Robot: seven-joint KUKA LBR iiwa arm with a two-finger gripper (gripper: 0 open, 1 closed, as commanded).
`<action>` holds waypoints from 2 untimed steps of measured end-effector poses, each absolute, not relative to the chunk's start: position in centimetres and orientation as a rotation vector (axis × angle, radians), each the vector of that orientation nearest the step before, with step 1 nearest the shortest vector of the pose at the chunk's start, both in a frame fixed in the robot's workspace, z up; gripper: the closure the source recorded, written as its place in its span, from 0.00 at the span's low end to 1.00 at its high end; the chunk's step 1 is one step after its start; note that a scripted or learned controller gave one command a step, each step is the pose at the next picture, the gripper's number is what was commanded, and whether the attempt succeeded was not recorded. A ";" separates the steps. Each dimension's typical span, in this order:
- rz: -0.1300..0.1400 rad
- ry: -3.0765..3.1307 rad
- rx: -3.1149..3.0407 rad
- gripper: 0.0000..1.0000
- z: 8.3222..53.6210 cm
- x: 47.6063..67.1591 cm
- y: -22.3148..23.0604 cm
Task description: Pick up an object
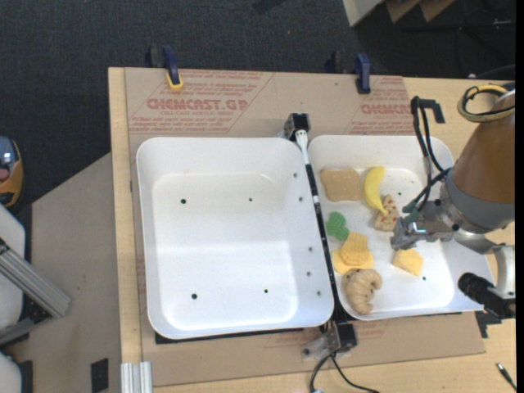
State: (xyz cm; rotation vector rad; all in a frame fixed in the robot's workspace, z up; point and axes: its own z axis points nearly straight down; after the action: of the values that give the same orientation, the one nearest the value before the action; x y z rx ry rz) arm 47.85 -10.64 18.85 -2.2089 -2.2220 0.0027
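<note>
The gripper (407, 237) hovers just above the yellow wedge (408, 261) (whether its claw is released or clenched cannot be told), so a straight, centred descent onto that wedge would serve best.

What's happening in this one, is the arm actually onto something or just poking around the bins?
The arm reaches in from the right over the right bin, where all the items lie. Its gripper sits low among them, just above a yellow wedge and beside a small tan piece. Nothing can be seen between its fingers, so no grasp is confirmed. A banana, a bread slice, a green piece, a yellow waffle-like piece and a tan lumpy item lie loose nearby.
</note>
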 end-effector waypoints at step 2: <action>0.000 -2.224 -2.225 1.00 8.4 51.6 -14.3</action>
State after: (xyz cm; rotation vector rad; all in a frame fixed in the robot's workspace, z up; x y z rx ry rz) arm 51.57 -14.30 8.37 -2.2246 -2.2235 0.0005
